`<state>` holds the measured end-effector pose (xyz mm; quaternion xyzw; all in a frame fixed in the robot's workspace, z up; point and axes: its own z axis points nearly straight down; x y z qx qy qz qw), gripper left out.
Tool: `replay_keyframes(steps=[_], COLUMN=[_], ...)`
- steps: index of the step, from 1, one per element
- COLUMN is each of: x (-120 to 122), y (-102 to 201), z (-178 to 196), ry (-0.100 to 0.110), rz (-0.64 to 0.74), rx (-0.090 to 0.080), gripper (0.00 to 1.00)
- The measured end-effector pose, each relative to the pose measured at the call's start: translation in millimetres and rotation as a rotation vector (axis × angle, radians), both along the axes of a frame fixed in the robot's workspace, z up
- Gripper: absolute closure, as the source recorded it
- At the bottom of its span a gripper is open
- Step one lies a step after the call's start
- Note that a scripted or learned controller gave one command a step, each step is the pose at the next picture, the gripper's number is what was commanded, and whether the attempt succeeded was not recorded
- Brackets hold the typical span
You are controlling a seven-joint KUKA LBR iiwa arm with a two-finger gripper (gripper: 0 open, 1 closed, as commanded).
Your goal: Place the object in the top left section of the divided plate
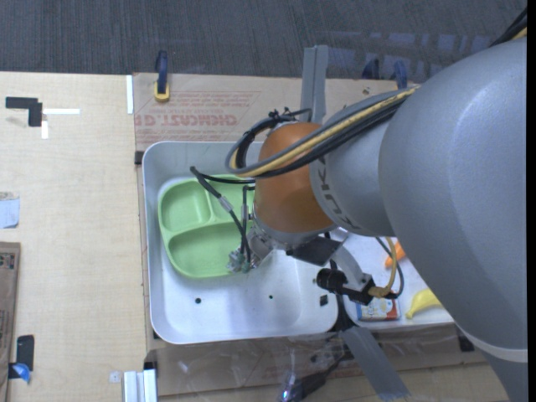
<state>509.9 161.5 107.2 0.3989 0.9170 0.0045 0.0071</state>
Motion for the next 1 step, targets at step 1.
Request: replay_keyframes(steps=[1], x=[-31.8], y=[-11.4], z=[81.4], ry=[0.018], rz=[0.047], rx=[-0.004], gripper=[1.0])
